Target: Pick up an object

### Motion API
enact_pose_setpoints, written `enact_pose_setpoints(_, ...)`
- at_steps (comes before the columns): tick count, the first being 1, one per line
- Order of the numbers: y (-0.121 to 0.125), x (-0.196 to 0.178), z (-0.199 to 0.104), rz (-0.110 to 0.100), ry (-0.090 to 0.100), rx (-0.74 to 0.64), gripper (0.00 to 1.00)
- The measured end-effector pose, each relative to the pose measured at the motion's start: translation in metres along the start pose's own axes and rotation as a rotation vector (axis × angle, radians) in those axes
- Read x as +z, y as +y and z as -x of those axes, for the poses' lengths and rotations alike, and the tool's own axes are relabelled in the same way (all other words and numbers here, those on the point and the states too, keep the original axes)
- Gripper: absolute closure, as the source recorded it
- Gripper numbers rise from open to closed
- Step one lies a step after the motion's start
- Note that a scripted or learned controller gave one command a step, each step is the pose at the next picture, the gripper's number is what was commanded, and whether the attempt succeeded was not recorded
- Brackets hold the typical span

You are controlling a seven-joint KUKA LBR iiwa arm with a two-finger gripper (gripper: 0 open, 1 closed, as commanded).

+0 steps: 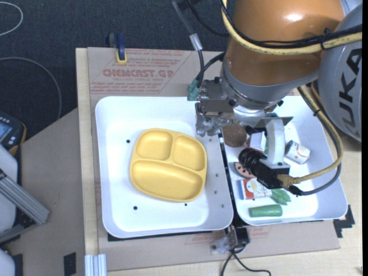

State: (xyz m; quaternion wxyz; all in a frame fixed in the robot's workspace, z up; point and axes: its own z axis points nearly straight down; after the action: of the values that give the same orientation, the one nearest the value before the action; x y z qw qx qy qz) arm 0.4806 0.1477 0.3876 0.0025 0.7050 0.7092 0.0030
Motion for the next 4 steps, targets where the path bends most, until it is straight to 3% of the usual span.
enact_pose_setpoints(4,0.002,-0.041,-0.003,0.01,0.001,-0.007,1.0)
